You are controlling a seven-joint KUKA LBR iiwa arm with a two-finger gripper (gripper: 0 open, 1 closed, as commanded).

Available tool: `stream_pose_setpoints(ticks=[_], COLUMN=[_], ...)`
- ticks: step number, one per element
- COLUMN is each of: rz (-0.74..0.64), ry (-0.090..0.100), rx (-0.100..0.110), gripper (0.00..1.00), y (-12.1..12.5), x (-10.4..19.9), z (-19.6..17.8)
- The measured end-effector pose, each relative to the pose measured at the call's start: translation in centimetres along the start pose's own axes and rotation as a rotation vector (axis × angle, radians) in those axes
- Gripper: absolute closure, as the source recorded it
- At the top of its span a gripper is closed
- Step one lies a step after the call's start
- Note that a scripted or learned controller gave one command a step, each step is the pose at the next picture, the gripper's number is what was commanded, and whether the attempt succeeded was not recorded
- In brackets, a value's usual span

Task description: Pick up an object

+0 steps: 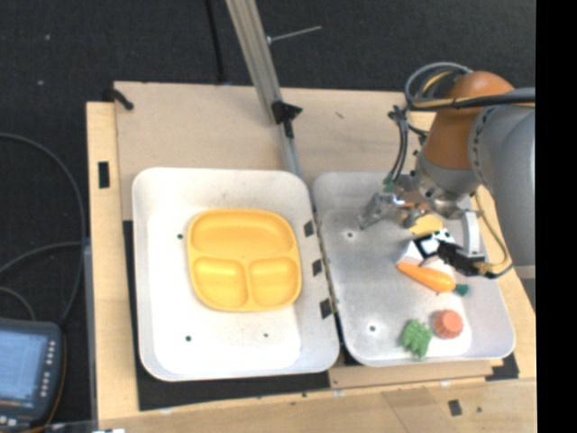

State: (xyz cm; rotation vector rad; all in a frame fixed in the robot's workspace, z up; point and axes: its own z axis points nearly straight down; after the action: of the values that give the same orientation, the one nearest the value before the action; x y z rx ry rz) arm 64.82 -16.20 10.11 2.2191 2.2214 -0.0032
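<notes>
Your gripper (383, 207) is hanging over the shallow white right bin (361, 287); you cannot tell its grip. An orange toy carrot (425, 277) is lying at its five o'clock.

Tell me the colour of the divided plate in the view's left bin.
The divided plate is yellow; camera view shows it.

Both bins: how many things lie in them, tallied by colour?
Yellow: 2, the divided tray and a small piece
Orange: 1, the carrot
Red-orange: 1, the round piece
Green: 1, the leafy piece
Black and white: 1, the small item, partly hidden
Total: 6
</notes>
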Motion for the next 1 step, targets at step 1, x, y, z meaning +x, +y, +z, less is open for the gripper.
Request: stream_pose_setpoints(ticks=[1], rz=[0.000], ry=[-0.001], rx=[-0.004], gripper=[1.00], y=[0.11], x=[-0.10], z=[-1.25])
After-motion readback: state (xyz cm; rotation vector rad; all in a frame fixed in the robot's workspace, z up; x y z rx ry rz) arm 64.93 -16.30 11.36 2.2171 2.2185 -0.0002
